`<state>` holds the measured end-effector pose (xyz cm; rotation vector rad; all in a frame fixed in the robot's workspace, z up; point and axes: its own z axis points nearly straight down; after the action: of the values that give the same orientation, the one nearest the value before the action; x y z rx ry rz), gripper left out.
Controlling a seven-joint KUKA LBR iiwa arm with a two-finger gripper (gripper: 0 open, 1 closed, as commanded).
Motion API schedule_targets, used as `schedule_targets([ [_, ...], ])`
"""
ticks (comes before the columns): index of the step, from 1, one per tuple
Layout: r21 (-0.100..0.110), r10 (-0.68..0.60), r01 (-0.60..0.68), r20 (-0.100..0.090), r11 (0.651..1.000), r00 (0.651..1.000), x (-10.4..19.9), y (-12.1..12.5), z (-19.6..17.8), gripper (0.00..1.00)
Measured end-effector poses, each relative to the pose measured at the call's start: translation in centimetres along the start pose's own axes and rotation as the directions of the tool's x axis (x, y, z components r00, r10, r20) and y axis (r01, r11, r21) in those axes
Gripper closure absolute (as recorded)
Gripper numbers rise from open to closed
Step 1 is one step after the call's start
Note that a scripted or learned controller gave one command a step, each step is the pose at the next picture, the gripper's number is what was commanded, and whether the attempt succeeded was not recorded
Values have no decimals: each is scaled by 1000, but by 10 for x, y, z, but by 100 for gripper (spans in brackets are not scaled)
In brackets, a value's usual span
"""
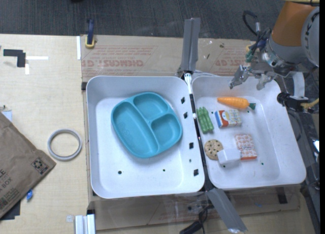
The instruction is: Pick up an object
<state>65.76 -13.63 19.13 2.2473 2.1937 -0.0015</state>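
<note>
The arm reaches in from the right, and its gripper (250, 78) hangs over the far edge of the right bin (289, 174), fingers spread apart with nothing between them. Just below it lies the toy carrot (234, 102), orange with a green tip, close but apart from the fingers. Beneath the carrot sits a small carton (228, 118), and to its left a green pea pod (205, 120) lies along the bin's inner wall. Toward the near side there's a cookie (213, 148), a white block (228, 157) just beside it, and a pink-patterned packet (245, 146) touching that block, as far as this angle lets me judge. Over in the left bin (101, 177), a teal divided plate (147, 124) lies flat. On the table (35, 96) to the left rests a tape ring (64, 143).
</note>
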Motion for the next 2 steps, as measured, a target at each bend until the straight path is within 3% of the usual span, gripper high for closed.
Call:
schedule_targets([
  [1,-9,32,-32,0,999,999,-27,5,94,0],
  [2,1,52,-52,-1,999,999,10,-35,98,0],
])
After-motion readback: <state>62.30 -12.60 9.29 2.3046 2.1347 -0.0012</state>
